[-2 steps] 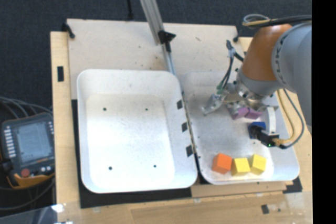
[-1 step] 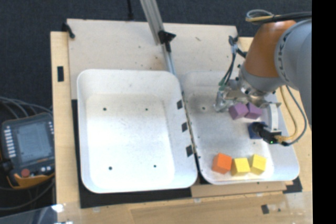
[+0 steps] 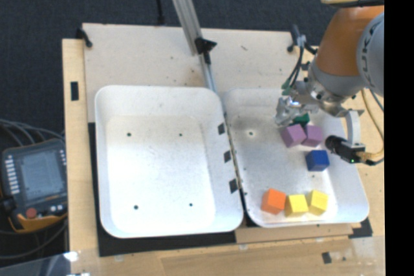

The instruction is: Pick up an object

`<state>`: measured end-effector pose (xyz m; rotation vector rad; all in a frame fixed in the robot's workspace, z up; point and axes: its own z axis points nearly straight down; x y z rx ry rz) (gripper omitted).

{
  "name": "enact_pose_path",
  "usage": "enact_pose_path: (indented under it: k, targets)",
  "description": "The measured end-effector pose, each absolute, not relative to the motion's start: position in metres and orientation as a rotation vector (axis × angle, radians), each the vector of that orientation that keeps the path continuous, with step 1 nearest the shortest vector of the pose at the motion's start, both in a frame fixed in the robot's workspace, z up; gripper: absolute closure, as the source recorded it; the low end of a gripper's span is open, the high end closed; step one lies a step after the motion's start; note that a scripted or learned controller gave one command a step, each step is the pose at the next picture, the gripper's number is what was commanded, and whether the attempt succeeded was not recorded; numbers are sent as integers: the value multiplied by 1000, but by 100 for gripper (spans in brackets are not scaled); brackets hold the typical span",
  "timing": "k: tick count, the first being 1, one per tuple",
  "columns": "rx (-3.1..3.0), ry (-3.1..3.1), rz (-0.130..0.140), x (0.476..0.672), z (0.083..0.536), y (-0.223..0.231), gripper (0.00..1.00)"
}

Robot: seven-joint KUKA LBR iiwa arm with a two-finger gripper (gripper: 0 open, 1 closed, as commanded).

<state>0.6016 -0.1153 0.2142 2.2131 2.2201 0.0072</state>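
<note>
Camera view shows the hand [image 3: 289,110] low over the right bin [image 3: 259,158], near a small green piece [image 3: 300,119] and two purple blocks [image 3: 303,135] that sit touching each other. Whether the hand is released or clenched, I cannot tell. A blue block [image 3: 317,159] lies apart, and an orange block [image 3: 273,201] and two yellow blocks [image 3: 308,203] line the near wall. Crowded blocks could jam, so I'd guess the lone blue one is the safer pick, approached straight down.

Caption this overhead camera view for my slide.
Robot hand above purple blocks in the right bin.
</note>
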Motion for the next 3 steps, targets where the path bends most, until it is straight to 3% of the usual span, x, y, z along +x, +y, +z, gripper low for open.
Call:
enact_pose_path:
  k: [1, 3]
  targets:
    - [2218, 2223, 2, 602, 222, -116, 100]
    - [2214, 2230, 3, 594, 242, -22, 100]
